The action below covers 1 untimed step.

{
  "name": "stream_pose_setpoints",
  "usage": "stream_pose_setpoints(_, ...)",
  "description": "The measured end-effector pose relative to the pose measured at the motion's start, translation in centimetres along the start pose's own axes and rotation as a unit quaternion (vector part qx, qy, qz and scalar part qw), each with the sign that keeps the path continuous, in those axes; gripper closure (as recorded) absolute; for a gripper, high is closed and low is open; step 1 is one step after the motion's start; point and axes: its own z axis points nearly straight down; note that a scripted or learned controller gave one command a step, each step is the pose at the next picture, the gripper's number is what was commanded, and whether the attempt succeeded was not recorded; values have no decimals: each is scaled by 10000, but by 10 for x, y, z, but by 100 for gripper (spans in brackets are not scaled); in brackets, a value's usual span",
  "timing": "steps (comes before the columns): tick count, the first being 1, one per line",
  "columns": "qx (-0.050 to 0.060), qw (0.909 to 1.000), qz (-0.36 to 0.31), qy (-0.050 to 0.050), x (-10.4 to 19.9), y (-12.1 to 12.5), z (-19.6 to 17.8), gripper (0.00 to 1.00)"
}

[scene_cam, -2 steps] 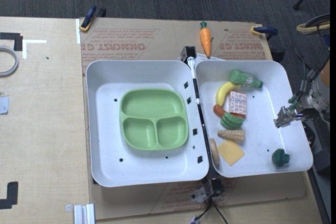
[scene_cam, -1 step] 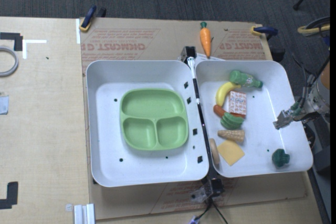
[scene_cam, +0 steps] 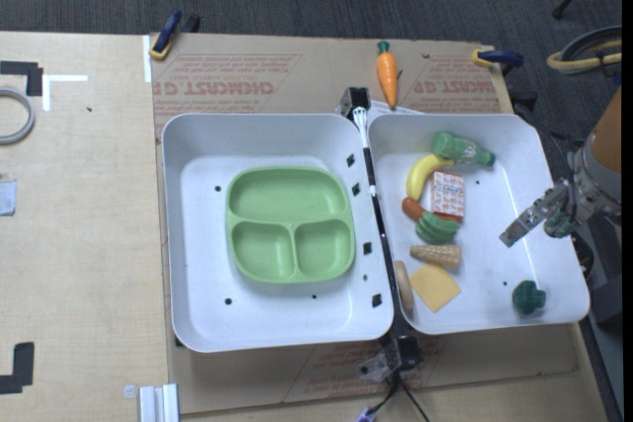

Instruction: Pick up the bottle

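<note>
The bottle (scene_cam: 461, 151) is green with a pale neck. It lies on its side near the back of the right bin (scene_cam: 495, 267), just above a banana (scene_cam: 423, 175). My gripper (scene_cam: 524, 225) hangs at the right side of that bin, over bare white floor. It is well to the right of the bottle and nearer the front, and nothing is seen in it.
The right bin also holds a red and white box (scene_cam: 448, 195), a green slice (scene_cam: 436, 227), a cone (scene_cam: 437, 255), a cheese slice (scene_cam: 435, 289) and a small green piece (scene_cam: 529, 297). A green divided plate (scene_cam: 291, 225) sits in the left bin. A toy carrot (scene_cam: 386, 72) lies behind the bins.
</note>
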Motion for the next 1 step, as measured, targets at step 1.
stream_pose_setpoints(1,-3,9935,-1139,-3,-30,-21,24,100)
